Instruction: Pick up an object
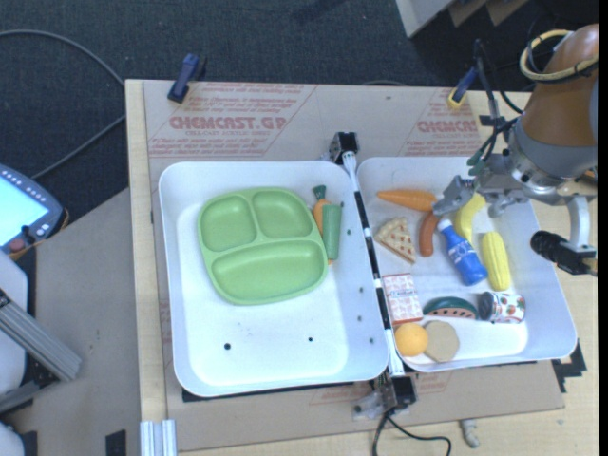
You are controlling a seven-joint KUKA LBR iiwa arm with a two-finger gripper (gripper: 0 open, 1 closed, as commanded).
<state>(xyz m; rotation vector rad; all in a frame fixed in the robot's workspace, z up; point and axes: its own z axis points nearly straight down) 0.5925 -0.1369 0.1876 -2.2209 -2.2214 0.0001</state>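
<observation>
The claw (pixel 463 198) hangs over the right bin (pixel 551 326), just above a banana (pixel 466 218) and a blue bottle (pixel 462 253); how it stands cannot be told. A carrot (pixel 407 199), sausage (pixel 427 235), corn cob (pixel 495 259) and pizza slice (pixel 396 239) lie nearby. The left bin (pixel 266 350) holds a green divided plate (pixel 262 245).

White bins (pixel 190 350); green divided plate (pixel 263 245) at left-ctr. Right bin: orange carrot (pixel 407 199), yellow banana (pixel 467 218), blue bottle (pixel 463 256), yellow corn (pixel 496 258), orange fruit (pixel 411 338).
</observation>
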